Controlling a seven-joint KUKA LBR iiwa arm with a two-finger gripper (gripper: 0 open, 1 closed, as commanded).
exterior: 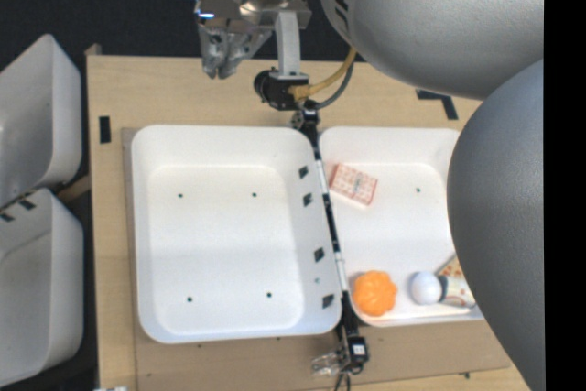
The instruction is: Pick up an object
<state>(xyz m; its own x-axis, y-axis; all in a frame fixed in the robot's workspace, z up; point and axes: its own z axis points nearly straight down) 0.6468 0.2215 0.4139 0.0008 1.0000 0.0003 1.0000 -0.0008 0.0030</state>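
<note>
we see grey arm (439, 5) nearest | pincer (222, 50) above tabletop (110, 87), grip state unclear | orange ball (374, 291), white ball (425, 287), patterned card (353, 184) in right bin (385, 142)

Tan counter (110, 224), carrying two shallow white bins side by side: left bin (146, 224), right bin (403, 146). Rims touching along a black-clipped centre seam (322, 215).

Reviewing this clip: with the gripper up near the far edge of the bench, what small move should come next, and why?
Probably a swing toward the right bin, then down. The gripper hangs above the bench beyond the bins, with nothing visible between its fingers, while the orange ball, white ball and patterned packet all lie in that bin.
</note>
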